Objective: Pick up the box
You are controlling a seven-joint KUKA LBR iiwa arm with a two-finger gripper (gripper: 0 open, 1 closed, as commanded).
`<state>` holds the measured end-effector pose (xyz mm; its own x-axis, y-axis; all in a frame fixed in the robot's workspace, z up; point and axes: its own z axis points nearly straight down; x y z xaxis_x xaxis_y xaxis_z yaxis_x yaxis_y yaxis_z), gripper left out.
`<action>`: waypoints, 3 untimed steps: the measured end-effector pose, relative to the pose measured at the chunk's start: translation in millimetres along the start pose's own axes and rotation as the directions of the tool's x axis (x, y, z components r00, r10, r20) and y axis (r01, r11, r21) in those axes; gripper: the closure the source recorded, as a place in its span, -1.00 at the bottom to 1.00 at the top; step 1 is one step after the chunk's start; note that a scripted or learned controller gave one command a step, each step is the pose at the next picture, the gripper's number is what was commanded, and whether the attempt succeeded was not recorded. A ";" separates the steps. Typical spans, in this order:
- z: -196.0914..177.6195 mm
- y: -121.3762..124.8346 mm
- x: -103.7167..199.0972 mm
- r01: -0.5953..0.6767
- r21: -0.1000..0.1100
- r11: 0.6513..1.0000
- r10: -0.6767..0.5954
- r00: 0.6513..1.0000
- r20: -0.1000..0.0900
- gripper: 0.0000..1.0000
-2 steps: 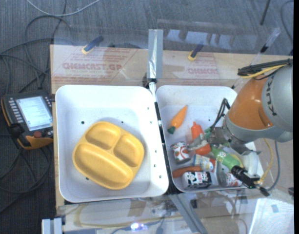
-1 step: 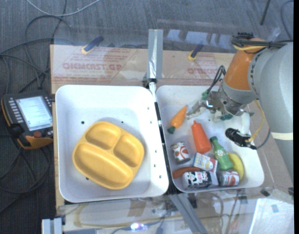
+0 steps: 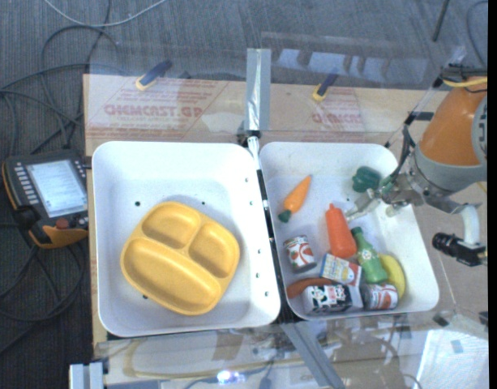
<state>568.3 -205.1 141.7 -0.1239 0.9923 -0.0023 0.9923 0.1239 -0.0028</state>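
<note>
I see gripper (image 3: 376,202) over right bin (image 3: 410,241), far side | fingers: can't tell | box (image 3: 340,268) near, apart

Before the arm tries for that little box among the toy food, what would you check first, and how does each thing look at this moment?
1. Box in sight: ok. It lies in the right bin, toward the near side.
2. Room around the box: not ok. The orange bottle, green bottle and a small can crowd it.
3. Gripper placed over the box: not ok. It sits farther back in the bin, near the green toy.
4. Fingers open: cannot tell.
5. Gripper free of any load: cannot tell.
6. Left bin out of the way: ok. Its yellow tray lies apart from the box.
</note>
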 end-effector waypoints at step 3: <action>51.2 27.9 48.0 0.214 -0.014 0.977 -0.214 0.977 0.008 -1.00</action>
<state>589.9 -154.2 90.3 -0.3333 0.9428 -0.0096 0.9427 0.3334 0.0110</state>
